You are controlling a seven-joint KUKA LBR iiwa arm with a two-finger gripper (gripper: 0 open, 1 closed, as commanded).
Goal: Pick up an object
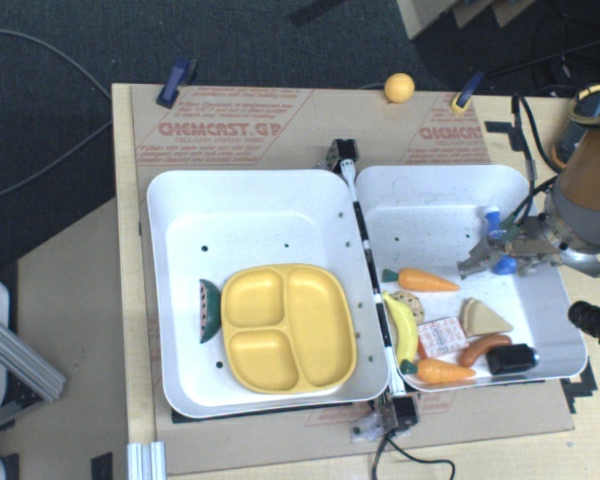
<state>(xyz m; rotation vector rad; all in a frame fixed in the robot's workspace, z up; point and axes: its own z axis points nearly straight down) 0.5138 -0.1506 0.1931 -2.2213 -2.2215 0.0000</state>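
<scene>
Arm enters from right, gripper (480, 261) low over right bin (430, 193), above carrot (428, 281); finger state unclear, possibly apart. Board (230, 123) print reads "CHEMCAST".

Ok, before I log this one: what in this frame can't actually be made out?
- gripper: too small and blurred in the camera view to tell whether it has anything in it.
- watermelon slice: partly covered by the yellow tray.
- lower carrot: partly overlapped by the sausage.
- packet: print too small to read.
</scene>
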